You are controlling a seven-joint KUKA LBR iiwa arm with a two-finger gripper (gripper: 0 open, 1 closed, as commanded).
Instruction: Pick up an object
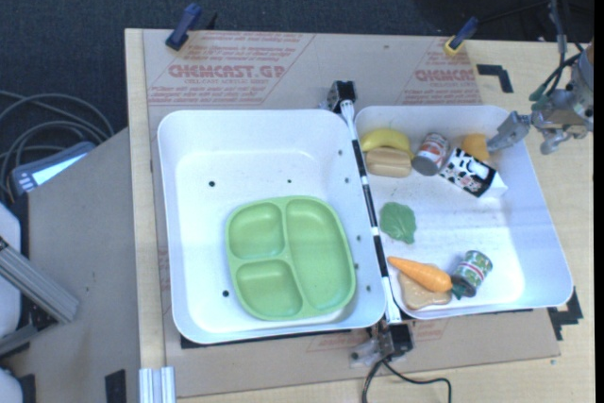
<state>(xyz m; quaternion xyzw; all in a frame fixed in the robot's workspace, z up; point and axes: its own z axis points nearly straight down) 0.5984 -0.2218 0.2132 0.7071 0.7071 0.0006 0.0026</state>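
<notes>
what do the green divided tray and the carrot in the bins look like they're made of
Green divided tray: likely moulded plastic, smooth with a soft sheen and rounded compartment walls. Carrot: probably toy plastic, judging by its uniform orange and slight gloss, though rubber is possible.

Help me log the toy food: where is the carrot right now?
The carrot lies in the right bin, near its front edge, resting on a slice of bread, between the green leaf and a small can.
</notes>
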